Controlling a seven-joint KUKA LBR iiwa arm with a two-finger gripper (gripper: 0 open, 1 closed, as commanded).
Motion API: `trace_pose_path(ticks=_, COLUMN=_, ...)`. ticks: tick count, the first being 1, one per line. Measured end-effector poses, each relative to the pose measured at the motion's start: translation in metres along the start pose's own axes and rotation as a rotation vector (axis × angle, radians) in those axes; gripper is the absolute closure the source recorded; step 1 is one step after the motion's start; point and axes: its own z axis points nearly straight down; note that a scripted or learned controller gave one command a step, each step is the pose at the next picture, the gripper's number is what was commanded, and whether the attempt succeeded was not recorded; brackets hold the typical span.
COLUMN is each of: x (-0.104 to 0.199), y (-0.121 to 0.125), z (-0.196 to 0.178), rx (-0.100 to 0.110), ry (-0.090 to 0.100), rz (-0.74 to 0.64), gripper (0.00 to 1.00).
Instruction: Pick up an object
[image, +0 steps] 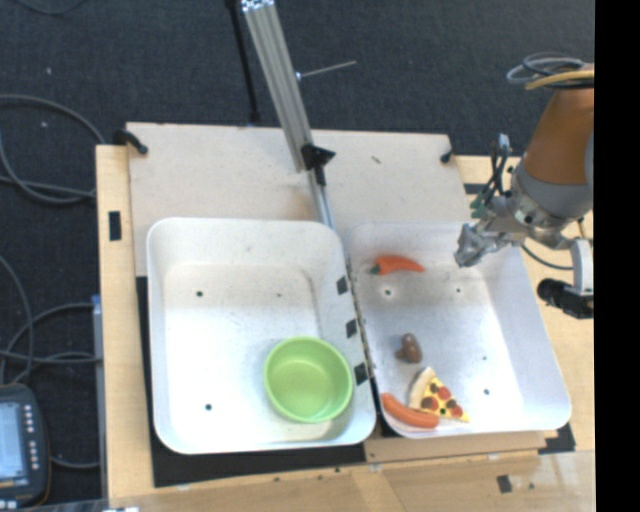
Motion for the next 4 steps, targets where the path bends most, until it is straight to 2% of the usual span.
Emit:
trace_pose_path(ticks=1, x=0.050, y=-0.001, z=-0.012, rx=-0.001, ry=0.002, rz=-0.001, gripper=1.00)
trace_pose_path(ticks=2, x=0.108, y=-0.011, z=-0.006, rx=0.001, ry=0.000, rz=0.000, gripper=1.00)
trace_pose_path(ticks=3, x=0.150, y=-0.023, z=-0.009, rx=0.001, ry=0.001, rz=0.000, gripper=1.00)
trace_pose_path(ticks=4, x=0.198, y=-0.022, z=-0.018, rx=-0.001, ry=0.002, rz=-0.001, gripper=1.00)
